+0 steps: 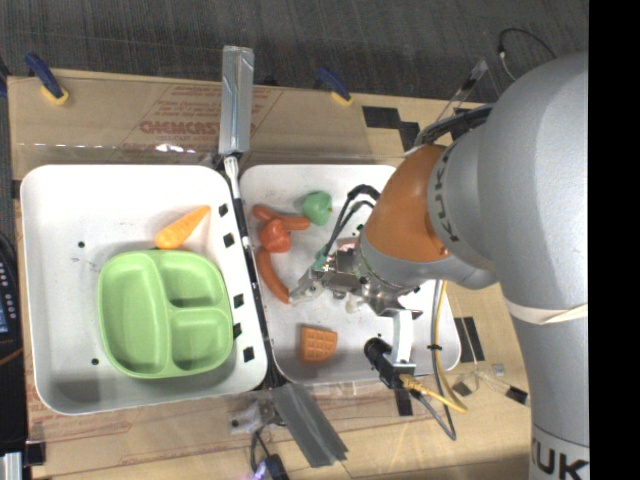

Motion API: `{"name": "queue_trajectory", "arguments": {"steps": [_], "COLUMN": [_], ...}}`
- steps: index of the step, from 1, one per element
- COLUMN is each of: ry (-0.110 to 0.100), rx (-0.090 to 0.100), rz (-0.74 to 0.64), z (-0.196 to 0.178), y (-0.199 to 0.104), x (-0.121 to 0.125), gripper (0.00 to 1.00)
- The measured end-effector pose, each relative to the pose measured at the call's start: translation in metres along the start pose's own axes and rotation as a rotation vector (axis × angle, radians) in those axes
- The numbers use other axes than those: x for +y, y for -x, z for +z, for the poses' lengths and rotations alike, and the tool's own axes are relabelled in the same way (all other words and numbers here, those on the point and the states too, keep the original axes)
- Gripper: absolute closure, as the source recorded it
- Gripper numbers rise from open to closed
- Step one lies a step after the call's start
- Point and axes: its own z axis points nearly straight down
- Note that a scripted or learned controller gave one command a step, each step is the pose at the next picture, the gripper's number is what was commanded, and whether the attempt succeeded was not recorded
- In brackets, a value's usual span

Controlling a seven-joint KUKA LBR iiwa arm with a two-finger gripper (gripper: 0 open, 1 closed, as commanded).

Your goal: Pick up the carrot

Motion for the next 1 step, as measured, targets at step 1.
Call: {"name": "queue_trajectory", "arguments": {"steps": [1], "ry": [0.007], "rx": [0.002], "rz": [0.166], "z": [-0.0438], "y": [-0.014], "x": [0.1122], "gripper": [0.0]}}
